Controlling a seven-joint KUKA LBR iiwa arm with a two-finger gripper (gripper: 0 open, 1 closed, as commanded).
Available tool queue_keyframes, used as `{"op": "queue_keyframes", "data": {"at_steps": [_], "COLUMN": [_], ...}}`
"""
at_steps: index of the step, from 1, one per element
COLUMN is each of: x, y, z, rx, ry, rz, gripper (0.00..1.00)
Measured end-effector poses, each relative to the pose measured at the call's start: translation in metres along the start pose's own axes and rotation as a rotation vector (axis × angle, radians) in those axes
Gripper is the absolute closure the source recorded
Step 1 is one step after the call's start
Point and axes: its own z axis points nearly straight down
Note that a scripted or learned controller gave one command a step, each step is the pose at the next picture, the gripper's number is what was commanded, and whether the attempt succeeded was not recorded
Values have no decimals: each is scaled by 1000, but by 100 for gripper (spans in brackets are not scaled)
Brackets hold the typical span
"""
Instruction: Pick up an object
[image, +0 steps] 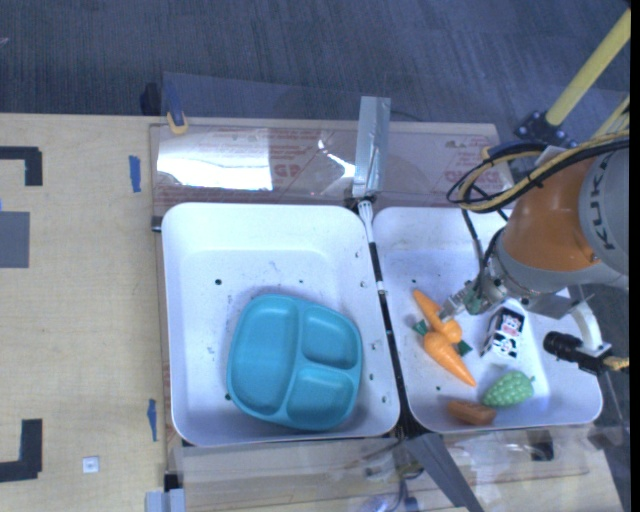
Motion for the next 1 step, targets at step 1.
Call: {"op": "queue_keyframes", "data": {"at_steps": [1], "x": [7], "y": [33], "z": [-85], "rx": [25], "ry": [23], "rz": [39], "gripper": [100]}}
